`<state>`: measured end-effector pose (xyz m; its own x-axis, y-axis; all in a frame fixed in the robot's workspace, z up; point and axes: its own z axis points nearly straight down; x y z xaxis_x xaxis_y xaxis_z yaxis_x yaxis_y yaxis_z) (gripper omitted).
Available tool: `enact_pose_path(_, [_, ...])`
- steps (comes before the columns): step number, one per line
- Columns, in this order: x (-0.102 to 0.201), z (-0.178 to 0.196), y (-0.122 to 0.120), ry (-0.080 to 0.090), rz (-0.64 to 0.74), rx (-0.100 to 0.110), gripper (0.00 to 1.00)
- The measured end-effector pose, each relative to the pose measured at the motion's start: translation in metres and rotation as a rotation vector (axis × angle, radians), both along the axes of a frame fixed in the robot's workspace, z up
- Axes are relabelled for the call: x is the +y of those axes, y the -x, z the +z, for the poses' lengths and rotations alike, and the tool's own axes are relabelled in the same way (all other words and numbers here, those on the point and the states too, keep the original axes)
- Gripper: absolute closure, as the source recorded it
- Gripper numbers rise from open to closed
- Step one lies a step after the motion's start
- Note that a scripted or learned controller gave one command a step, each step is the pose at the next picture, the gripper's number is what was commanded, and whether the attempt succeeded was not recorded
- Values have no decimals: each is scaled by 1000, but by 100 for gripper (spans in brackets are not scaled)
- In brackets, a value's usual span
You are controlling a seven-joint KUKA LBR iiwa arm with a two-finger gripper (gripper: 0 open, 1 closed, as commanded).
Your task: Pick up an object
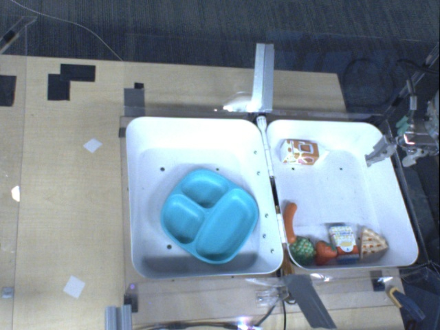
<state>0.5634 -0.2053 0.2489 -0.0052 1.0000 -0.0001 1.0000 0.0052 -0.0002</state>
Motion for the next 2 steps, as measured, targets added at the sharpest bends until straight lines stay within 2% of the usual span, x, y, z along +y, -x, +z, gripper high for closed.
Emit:
enact_pose_path(1, [44,-128,6,-1,-29,2,0])
enact_pose_path(2, [86,-160,70,7,107,-19,0])
